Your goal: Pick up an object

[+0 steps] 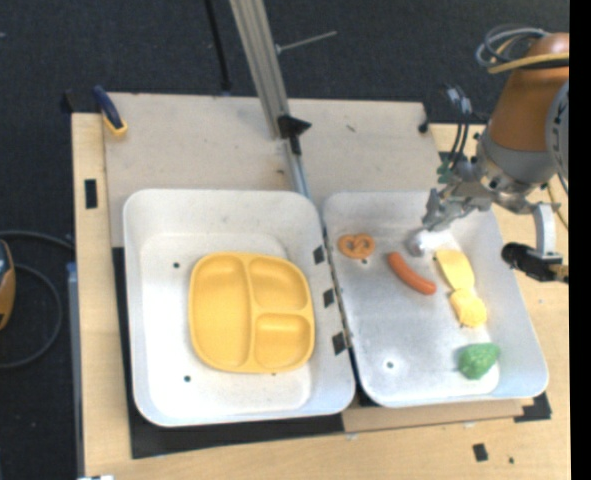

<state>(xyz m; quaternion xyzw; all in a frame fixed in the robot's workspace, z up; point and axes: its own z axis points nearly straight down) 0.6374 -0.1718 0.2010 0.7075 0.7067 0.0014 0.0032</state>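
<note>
On wooden bench [215,138], two white bins [155,268].

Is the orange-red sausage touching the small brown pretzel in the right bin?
Apart. The camera view shows bare white bin floor between the orange-red sausage and the small brown pretzel.

Matt yellow plastic tray [251,311] in a smooth speckled white bin [155,228], on a pale wooden bench [185,143] with a ribbed metal post [259,53]
</note>
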